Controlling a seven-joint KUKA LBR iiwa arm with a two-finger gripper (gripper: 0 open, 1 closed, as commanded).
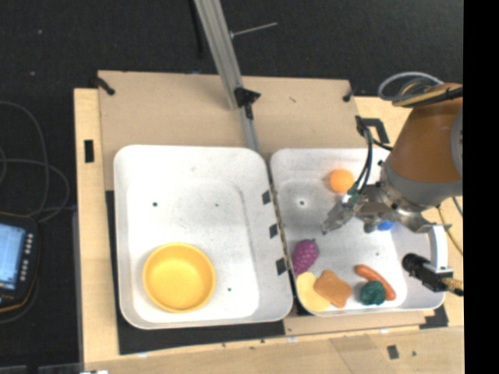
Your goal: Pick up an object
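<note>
Hovering over the right bin, the claw points down and to the left at bare white floor, with the arm's orange band behind it; whether its fingers are spread or pressed together I cannot tell from up here, and nothing shows between them. No object is picked yet, so the choice is open. Nearest is the orange ball, just up from the claw near the bin's back wall, sitting by itself, which looks like the cleanest target: come straight down over its middle, close gently, since a round thing could roll away. A small blue piece peeks out by the wrist, mostly hidden. Along the front edge the crowd is tighter: a purple bumpy fruit by the left wall, a yellow piece touching a brown bread-like slab, then a green lump against an orange-red carrot shape. Going in there risks nudging neighbours or catching the rim. Over in the left bin sits a yellow bowl, alone in the front corner, well apart from everything, on the table.
</note>
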